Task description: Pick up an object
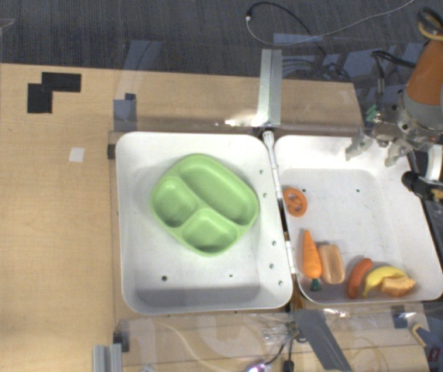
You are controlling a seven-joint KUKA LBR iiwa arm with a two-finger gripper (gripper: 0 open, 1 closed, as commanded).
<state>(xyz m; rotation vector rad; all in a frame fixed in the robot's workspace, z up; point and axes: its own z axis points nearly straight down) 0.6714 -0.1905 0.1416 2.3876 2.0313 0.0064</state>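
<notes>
While your hand (375, 147) hovers open and empty at the right bin's (361, 184) far rim, carrot (311, 256) and banana (384, 277) crowd its near wall, awaiting a reach.

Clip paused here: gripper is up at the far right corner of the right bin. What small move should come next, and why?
Probably a short travel toward the near edge of the right bin, staying raised. The gripper sits over the bin's far edge with nothing between its fingers, while the carrot, hot dog and banana cluster along the near wall. The orange slice lies alone, so it looks the easiest target.
</notes>
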